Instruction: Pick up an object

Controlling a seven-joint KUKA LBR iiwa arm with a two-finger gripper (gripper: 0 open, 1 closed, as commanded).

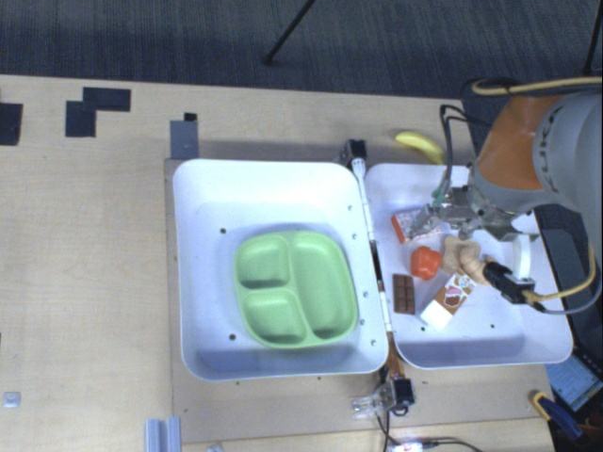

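Orange-red and rounded, a small object (426, 262) lies near the middle of the right bin (528, 347), and it is one of two likely picks. The other is a red-and-silver packet (409, 222) at about eleven o'clock from it.

The gripper (452, 213) is low over the upper half of this bin. The packet is just beside it at nine o'clock and the orange-red object is near it at seven o'clock. From this slanted view I cannot tell whether the gripper is wide or narrow, and nothing can be seen held in it.

I judge the step to be the approach, with the pick not yet made. The next move calls for settling on one target, centring over it, dropping squarely and closing. The packet is probably thin and flat against the floor, so the rounded object looks the easier grip.

A brown chocolate bar (403, 295) lies at seven o'clock from the orange-red object and a small carton (450, 299) at five o'clock, both near enough to be nudged.

The arm (565, 158) enters from three o'clock. Its orange band (509, 153) sits at one o'clock from the gripper, and the wrist is bent downward into the bin.

A yellow banana (419, 144) rests outside the rim at twelve o'clock. The left bin (198, 252) holds a green divided plate (294, 288).
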